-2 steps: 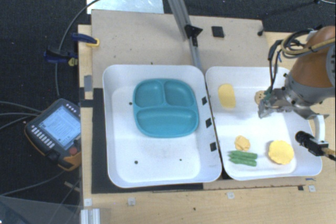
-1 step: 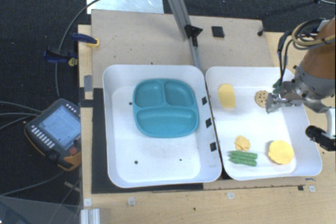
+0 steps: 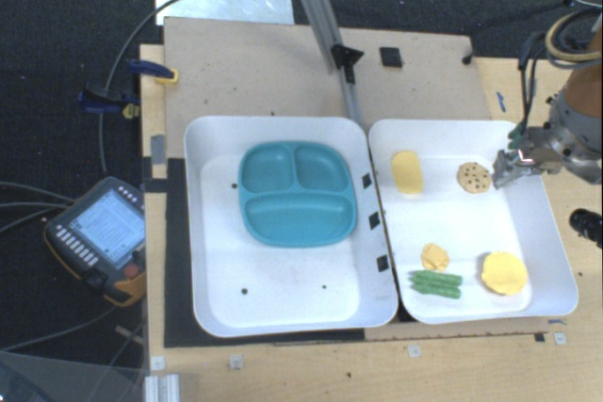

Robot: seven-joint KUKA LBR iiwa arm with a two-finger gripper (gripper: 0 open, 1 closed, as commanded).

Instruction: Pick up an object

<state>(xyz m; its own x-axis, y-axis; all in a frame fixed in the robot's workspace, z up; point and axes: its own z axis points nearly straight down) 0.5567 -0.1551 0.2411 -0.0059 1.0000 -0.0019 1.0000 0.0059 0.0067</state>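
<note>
I have the gripper (image 3: pixel 512 163) just right of the cookie (image 3: pixel 474 177) (grip state unclear); approach step, next descend onto it.

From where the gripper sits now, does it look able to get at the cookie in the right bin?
Probably yes. The gripper sits just beside the cookie in the right bin, and nothing lies between them. The nearest other item, a yellow block, lies well apart.

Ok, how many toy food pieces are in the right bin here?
5, all in the right bin: yellow block upper left, cookie by the pincer, small yellow piece above the green beans, yellow round lower right.
</note>
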